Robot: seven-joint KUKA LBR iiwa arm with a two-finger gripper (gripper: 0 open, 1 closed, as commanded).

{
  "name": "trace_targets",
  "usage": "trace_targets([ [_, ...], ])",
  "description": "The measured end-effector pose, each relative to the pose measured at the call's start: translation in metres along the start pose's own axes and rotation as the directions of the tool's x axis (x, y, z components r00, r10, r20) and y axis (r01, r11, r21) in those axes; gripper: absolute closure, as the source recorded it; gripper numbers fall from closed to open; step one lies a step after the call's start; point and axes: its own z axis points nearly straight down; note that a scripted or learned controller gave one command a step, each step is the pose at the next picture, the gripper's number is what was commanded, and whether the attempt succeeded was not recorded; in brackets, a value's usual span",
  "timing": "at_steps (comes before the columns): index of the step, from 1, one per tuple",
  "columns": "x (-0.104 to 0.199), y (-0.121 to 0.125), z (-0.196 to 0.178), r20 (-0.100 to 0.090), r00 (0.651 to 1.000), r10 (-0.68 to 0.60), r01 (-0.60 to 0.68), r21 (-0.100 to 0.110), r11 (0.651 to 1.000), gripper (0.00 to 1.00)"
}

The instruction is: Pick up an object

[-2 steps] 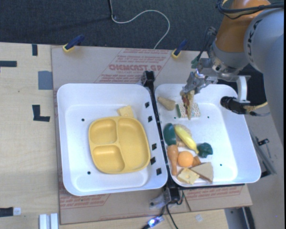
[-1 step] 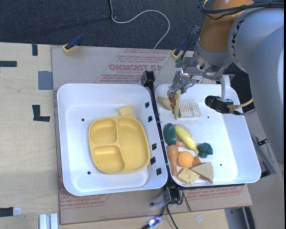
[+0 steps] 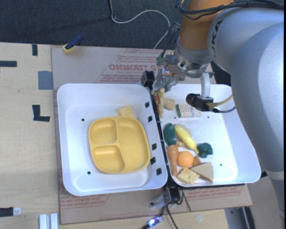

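My gripper (image 3: 161, 86) hangs over the far left corner of the right bin (image 3: 238, 142), just above the wall between the two bins. A small tan and brown piece (image 3: 158, 100) sits right below its tip; whether it is held I cannot make out. A cream chunk (image 3: 169, 104) and a green-and-white patterned piece (image 3: 187, 111) lie close beside it. Nearer the front of this bin are a dark green item (image 3: 169, 135), a yellow banana (image 3: 185, 136), a broccoli piece (image 3: 205, 150), an orange (image 3: 185, 159), a carrot (image 3: 173, 160) and pale wedges (image 3: 196, 173).
The left bin (image 3: 69, 128) holds a yellow divided plate (image 3: 118, 144) and a small yellow block (image 3: 126, 111) behind it. The grey arm (image 3: 248, 42) covers the right bin's far right side. A yellow-and-blue object (image 3: 73, 43) lies on the bench at the back left.
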Motion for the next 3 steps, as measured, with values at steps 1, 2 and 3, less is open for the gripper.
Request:
trace_targets([
  [1, 0.007, -0.006, -0.005, 0.000, 1.000, 0.004, -0.004, 0.001, 1.000, 1.00],
  [2, 0.003, -0.004, -0.020, 0.000, 1.000, 0.005, -0.005, -0.001, 1.000, 1.00],
  [3, 0.002, -0.005, -0.019, 0.001, 1.000, 0.005, -0.005, 0.001, 1.000, 1.00],
])
